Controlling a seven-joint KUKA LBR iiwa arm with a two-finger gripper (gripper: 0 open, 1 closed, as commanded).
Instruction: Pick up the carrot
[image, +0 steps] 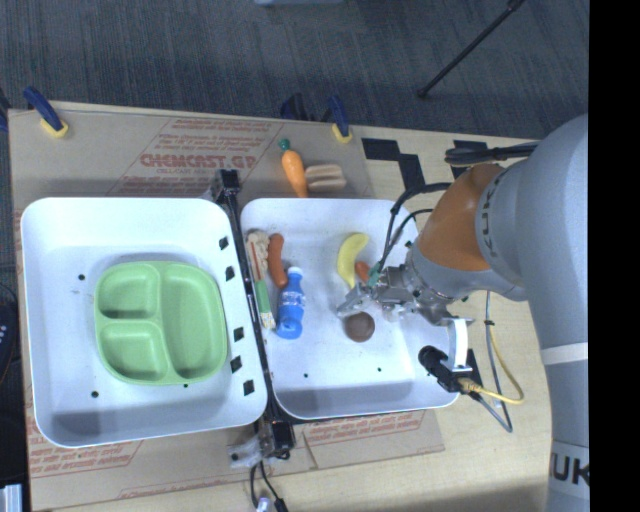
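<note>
The carrot is orange with a green tip. It lies outside the bins on the cardboard, just behind the right bin's back left corner, beside a tan bun. My gripper is low inside the right bin, well in front of and to the right of the carrot. It hangs between a yellow banana and a brown round object. Nothing shows it touching the carrot.
The right bin also holds a red sausage, a blue bottle and a thin green item along its left side. A green divided plate lies in the left bin. Cables trail off the wrist at the right.
</note>
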